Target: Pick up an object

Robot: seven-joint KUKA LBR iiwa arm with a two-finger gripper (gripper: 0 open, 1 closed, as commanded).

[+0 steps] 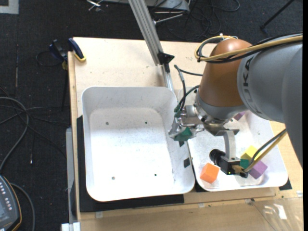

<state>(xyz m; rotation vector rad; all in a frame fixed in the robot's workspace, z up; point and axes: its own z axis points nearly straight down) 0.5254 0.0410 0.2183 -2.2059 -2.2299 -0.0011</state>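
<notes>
Hand [183,133] down at the rim where left bin [91,100] meets right bin [275,179]; open or closed, can't tell. Orange cube [209,173] near it, purple block [260,170] beyond.

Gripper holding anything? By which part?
Cannot tell. A small green piece sits right at the gripper, but any hold on it is too blurred to see.
</notes>
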